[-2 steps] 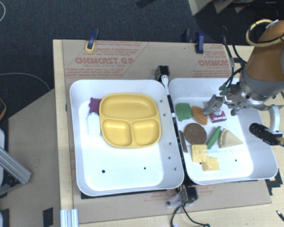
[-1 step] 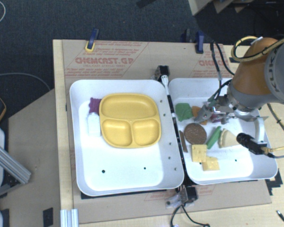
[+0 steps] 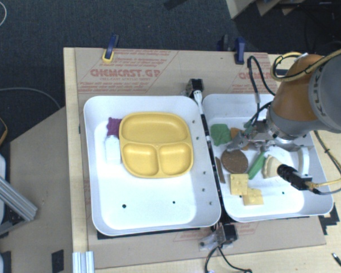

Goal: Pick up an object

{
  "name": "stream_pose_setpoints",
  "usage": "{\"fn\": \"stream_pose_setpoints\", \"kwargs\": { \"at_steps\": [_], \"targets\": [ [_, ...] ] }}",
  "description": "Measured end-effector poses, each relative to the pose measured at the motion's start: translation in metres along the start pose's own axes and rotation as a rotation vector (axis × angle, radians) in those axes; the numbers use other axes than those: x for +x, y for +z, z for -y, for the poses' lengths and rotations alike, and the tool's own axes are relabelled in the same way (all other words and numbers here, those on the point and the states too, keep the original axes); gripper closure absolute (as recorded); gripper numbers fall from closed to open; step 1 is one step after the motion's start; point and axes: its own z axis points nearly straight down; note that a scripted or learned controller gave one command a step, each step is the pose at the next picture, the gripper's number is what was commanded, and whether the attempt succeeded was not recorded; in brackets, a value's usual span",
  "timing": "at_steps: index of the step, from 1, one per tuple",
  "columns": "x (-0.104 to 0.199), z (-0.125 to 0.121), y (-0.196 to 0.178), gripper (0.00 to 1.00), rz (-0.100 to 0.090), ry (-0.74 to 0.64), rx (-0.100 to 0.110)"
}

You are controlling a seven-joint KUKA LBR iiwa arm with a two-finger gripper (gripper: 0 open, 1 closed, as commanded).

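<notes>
Left bin [image 3: 102, 209] has a yellow divided tray [image 3: 156, 144] with a purple thing [image 3: 113, 125] tucked beside it. Right bin [image 3: 290, 206] holds a green piece [image 3: 220, 133], brown disc [image 3: 235, 161] and cheese-looking blocks [image 3: 245, 190]. The gripper [image 3: 256, 138] is down among them; can't tell its grip.

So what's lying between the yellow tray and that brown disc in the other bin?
In the camera view, bare white floor of the left bin, then the two bins' touching rims, lie between the yellow tray and the brown disc.
</notes>
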Motion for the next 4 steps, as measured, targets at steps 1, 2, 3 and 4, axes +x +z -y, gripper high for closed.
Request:
{"fn": "stream_pose_setpoints", "kwargs": {
  "at_steps": [1, 2, 3, 4],
  "targets": [
    [0.0, -0.003, -0.014, 1.0, 0.001, 0.0, -0.01],
    [0.006, -0.011, -0.062, 1.0, 0.004, -0.003, -0.006],
    [0.0, -0.006, -0.122, 1.0, 0.004, -0.001, -0.007],
    [0.0, -0.007, -0.14, 1.0, 0.003, -0.002, -0.004]
  ]
}}
